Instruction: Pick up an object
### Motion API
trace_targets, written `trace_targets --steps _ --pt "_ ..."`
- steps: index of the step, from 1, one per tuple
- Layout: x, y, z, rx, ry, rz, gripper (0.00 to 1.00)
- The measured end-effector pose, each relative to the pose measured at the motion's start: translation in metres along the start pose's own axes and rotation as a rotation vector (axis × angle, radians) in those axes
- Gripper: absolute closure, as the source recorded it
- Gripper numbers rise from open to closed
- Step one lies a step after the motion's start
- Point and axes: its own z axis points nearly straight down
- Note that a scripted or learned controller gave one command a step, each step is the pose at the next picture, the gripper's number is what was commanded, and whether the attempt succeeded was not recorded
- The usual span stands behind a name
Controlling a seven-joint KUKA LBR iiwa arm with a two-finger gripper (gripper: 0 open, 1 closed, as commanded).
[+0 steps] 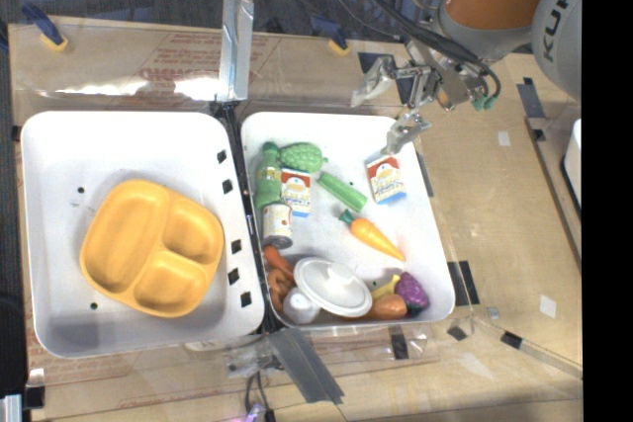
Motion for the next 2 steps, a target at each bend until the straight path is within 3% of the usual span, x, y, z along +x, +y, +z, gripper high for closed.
trace_targets --steps 1,2 --pt "0.042 0.016 0.179 -0.004 0.005 -0.113 0.0" --pt "0.106 0.002 0.178 -0.003 0.004 -0.155 0.0"
